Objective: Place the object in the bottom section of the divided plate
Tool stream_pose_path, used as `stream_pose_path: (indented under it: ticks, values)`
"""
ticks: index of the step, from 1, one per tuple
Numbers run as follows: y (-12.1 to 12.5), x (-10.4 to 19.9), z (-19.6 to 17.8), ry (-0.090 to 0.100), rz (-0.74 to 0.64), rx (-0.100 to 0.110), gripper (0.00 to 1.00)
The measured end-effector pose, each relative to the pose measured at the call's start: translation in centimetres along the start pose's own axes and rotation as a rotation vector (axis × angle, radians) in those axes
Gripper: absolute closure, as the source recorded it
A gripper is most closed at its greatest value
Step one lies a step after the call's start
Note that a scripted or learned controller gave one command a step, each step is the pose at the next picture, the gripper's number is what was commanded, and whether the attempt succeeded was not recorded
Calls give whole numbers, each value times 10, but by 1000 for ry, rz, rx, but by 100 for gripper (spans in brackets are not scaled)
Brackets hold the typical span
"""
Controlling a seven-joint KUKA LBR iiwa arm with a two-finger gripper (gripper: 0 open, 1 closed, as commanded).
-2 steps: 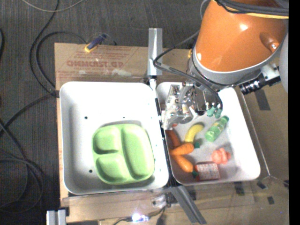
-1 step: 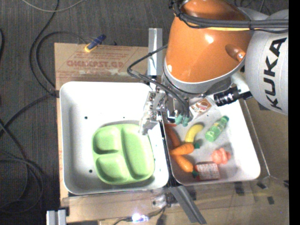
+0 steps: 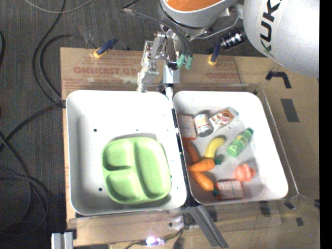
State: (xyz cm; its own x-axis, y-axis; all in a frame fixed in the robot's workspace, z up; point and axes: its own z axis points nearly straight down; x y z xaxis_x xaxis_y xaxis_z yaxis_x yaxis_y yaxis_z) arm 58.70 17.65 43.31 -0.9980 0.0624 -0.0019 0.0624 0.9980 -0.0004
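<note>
A cardboard-covered counter (image 3: 93,69) carries two white bins. The left bin (image 3: 83,113) holds the green divided plate (image 3: 136,169), all sections bare. The right bin (image 3: 259,113) holds carrots (image 3: 202,165), a banana (image 3: 213,147), a green bottle (image 3: 239,142), a can (image 3: 203,124) and small packets. The claw (image 3: 155,69) hangs above the bins' far edge, holding nothing; whether it is open or closed I cannot tell.

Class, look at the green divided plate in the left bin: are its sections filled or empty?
Empty. The green divided plate shows bare green in all sections; the toy foods, such as the banana and carrots, lie in the right bin.
</note>
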Motion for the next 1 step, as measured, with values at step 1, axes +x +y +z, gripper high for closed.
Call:
stream_pose_path:
  ticks: [1]
  values:
    - [63, -61, 1, 2, 56, -3, 100]
